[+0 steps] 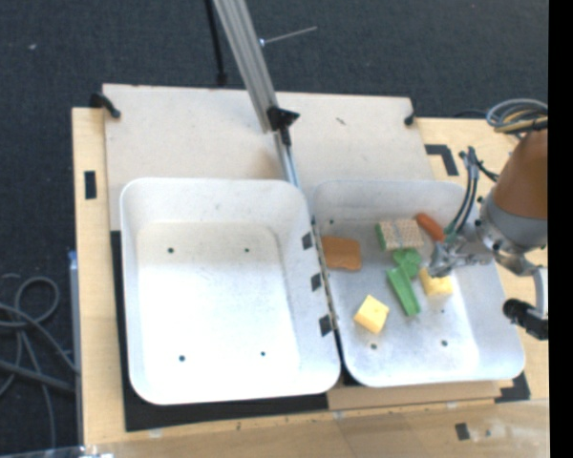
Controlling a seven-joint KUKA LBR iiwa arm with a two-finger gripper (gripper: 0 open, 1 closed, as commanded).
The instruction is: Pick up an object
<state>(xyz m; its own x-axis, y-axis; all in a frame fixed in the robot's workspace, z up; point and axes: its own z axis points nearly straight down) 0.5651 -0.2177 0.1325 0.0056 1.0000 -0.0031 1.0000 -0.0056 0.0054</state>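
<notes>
The right bin (477, 351) holds several small objects: a brown block (341, 253), a tan speckled block (400, 234), an orange-red piece (429, 225), a green stick (402, 288), a yellow cube (371, 314) and a second yellow piece (438, 285). My gripper (442, 263) reaches in from the right and hangs low over the second yellow piece, just right of the green stick. The arm's orange band (525, 184) sits above it.
The left bin (134, 208) stands beside the right one. A metal post (251, 55) rises from the back of the bench between the bins. Cables lie on the floor at the left.
</notes>
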